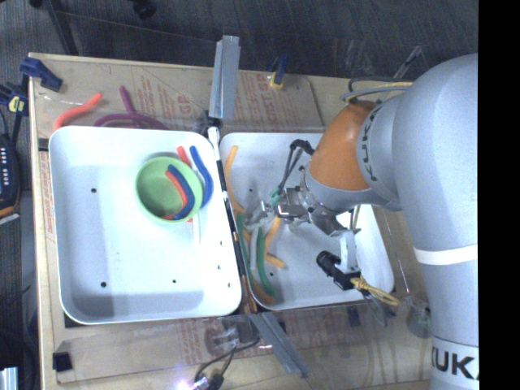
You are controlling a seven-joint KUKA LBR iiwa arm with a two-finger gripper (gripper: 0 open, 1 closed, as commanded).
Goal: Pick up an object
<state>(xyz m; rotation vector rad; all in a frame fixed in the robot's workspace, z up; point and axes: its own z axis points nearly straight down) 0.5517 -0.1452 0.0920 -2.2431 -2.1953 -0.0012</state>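
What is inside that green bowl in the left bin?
The green bowl holds curved strips: a red one and a blue one. The bowl's floor beneath them is covered.

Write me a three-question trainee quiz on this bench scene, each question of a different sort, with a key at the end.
1. True or false: the green bowl sits in the right bin.
2. Multiple choice: the hand is over which place? A. the left bin B. the right bin C. the bare bench
3. Fill in: the red and blue curved strips lie across the ____ bowl.

Key:
1. False; it sits in the left bin.
2. B; the hand is low over the right bin's left part, among the green and orange sticks.
3. green
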